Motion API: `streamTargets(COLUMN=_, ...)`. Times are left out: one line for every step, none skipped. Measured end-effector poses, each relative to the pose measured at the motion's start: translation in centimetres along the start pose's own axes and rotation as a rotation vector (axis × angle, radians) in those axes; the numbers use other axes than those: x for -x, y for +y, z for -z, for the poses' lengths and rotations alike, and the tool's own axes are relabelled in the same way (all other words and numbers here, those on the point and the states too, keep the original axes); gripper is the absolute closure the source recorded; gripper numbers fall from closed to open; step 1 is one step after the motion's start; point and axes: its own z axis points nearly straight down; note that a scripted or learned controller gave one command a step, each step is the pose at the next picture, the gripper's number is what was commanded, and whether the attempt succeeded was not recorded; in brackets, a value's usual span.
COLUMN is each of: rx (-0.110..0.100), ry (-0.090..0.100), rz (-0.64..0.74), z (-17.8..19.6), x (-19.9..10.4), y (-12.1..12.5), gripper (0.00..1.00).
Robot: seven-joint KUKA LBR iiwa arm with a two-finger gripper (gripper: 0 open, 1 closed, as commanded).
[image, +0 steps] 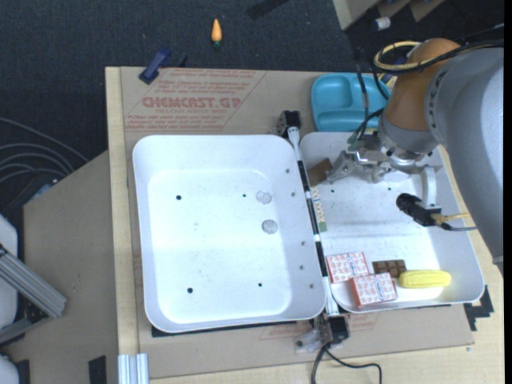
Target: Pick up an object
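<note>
The gripper (346, 166), whose grip state cannot be told, sits at the right bin's (460, 282) far-left; the brown block (320, 170) lies just left of it

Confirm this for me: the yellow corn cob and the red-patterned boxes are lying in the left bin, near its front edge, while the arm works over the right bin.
Not quite. The camera view shows the yellow corn cob and the red-patterned boxes in the right bin, near its front edge, not in the left bin. The rest holds: the arm works over the right bin.
</note>
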Motion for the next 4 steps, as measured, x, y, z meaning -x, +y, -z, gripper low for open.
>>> streamTargets(rx=0.001, ry=-0.002, rz=0.001, z=1.0, x=0.0, y=0.1, gripper=1.0)
streamTargets(rx=0.0, ry=-0.001, rz=0.001, z=1.0, x=0.0, y=0.0, gripper=0.0)
streamTargets(rx=0.003, ry=-0.003, rz=0.002, z=2.1, x=0.0, y=0.1, gripper=1.0)
streamTargets(rx=0.002, ry=-0.002, rz=0.002, z=2.0, x=-0.1, y=0.1, gripper=0.0)
